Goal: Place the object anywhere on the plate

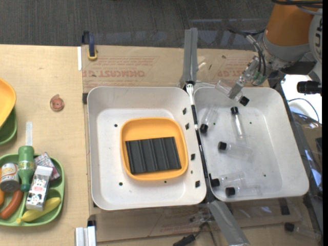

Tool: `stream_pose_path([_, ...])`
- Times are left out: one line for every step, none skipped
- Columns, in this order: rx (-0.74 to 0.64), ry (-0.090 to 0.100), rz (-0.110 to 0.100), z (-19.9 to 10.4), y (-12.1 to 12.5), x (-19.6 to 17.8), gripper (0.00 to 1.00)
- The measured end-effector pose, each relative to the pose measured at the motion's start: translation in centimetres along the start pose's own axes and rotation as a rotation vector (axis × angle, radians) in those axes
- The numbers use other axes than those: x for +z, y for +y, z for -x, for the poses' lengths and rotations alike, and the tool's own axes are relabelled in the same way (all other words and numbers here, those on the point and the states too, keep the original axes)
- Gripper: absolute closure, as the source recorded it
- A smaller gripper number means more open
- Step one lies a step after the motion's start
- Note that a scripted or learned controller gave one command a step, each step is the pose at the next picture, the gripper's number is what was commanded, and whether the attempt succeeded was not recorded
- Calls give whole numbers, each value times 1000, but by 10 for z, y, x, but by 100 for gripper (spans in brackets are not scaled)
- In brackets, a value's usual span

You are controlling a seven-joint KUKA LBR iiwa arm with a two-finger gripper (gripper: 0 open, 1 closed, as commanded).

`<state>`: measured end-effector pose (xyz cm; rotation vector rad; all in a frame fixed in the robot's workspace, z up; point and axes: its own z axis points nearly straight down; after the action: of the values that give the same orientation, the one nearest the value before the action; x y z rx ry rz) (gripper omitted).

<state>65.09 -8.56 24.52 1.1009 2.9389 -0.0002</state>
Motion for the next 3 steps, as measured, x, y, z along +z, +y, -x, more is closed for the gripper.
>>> stream_pose_path([0, 0, 0, 0, 0, 0, 0])
stream_pose_path([-14, -1, -1, 45, -51, 2, 0])
stream_pose_path([-213, 1, 0, 84, -105, 45, 0])
